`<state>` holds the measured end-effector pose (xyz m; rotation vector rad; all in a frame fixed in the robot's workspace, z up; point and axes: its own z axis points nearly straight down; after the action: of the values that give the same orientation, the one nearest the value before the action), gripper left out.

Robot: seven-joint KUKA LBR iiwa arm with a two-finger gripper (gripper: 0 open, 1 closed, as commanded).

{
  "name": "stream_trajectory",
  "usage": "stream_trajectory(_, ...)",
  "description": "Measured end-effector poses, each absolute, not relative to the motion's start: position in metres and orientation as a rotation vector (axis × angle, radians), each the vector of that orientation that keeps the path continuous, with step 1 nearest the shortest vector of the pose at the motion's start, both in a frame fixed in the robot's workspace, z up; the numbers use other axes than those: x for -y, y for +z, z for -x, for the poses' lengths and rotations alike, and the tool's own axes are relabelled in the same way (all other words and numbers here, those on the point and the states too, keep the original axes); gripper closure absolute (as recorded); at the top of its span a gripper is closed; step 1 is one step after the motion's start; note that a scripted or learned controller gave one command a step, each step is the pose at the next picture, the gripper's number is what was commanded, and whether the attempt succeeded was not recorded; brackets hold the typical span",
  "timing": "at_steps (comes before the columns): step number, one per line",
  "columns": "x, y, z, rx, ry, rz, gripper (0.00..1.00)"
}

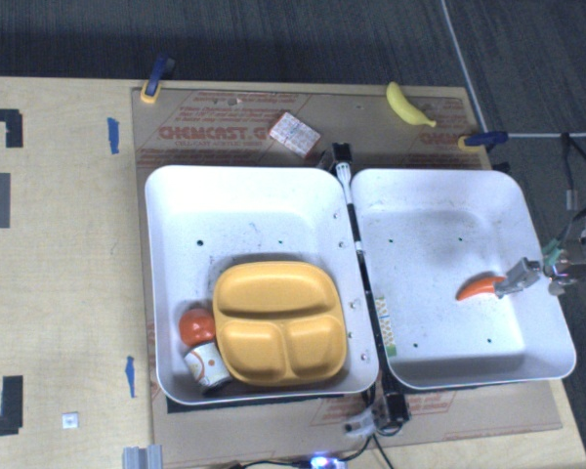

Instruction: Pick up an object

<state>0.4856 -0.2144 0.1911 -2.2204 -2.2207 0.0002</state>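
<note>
Lying near the right bin's [439, 198] right edge, the orange carrot-shaped toy [480, 286] points its long axis roughly left-right, its right end touching the gripper [521, 276]; finger spacing cannot be determined.

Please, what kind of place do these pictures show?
Probably a robotics test bench in a lab: two white bins side by side, a claw reaching in, toy items like the yellow tray.
</note>
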Motion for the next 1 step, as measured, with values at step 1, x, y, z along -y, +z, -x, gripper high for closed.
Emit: stream_trajectory(1, 0.1756, 0.0860, -0.4818, 2.226, -0.003, 2.222, 0.00)
